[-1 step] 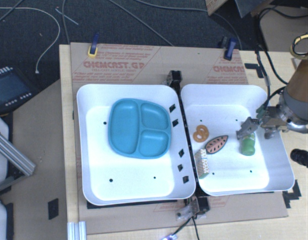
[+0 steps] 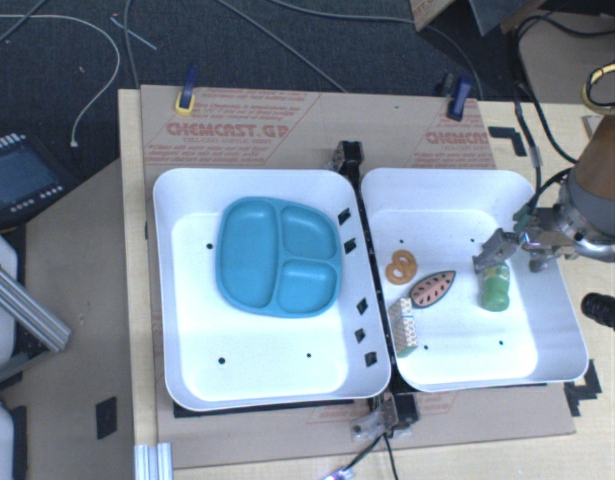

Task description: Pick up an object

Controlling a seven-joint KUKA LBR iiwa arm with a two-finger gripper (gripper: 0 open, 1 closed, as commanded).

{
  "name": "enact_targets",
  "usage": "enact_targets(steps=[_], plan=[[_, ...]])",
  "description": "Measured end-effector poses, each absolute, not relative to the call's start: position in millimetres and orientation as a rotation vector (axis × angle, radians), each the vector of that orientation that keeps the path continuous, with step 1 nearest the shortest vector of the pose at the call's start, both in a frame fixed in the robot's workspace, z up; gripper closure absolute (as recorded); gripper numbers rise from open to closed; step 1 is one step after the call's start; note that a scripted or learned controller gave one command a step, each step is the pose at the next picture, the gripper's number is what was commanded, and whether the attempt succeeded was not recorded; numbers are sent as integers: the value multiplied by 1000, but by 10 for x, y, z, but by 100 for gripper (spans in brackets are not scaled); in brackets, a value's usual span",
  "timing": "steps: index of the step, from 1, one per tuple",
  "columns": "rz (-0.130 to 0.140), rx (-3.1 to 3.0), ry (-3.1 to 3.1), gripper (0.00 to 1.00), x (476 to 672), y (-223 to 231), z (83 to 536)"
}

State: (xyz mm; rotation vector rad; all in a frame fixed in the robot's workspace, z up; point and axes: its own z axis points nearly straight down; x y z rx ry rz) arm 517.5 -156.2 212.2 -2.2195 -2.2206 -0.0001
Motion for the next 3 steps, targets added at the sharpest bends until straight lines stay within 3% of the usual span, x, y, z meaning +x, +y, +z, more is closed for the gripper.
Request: enact_targets(steps=[1, 2, 3], plan=[[5, -2216, -2216, 0, 5206, -1558, 1495], [-6, -2220, -2225, 0, 5247, -1498, 1097], [2, -2218, -2219, 0, 5245, -1491, 837]])
